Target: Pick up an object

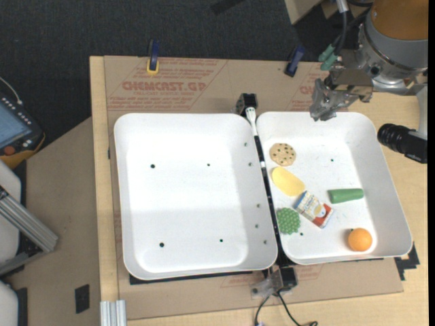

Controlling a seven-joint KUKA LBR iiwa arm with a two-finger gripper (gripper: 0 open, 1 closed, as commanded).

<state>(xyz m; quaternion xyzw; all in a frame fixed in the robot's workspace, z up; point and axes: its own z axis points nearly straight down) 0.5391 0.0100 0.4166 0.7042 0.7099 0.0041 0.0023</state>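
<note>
- Gripper (325, 111) hangs over the far rim of the right bin (380, 148), at the end of the grey arm; you cannot tell its state from this slant, and you see nothing in its grasp.
- Objects lie in a loose cluster against that bin's left side and near edge: cookie (282, 154), yellow piece (288, 181), green ball (288, 220), small carton (315, 208), green block (345, 195), orange (359, 239).
- Left bin (136, 182) sits alongside, the two rims touching.
- Orange stands apart from the rest, near the front right corner; it looks your easiest target, probably light and firm, but round and apt to roll out of a pinch unless you close across its middle.
- Green block, also clear of neighbours, likely stiff; take it across its short width.
- Carton and green ball lie just beside each other, and the carton's far end is close to the yellow piece, so fingers may snag there.
- Cookie lies flat and thin, hard to get under.
</note>
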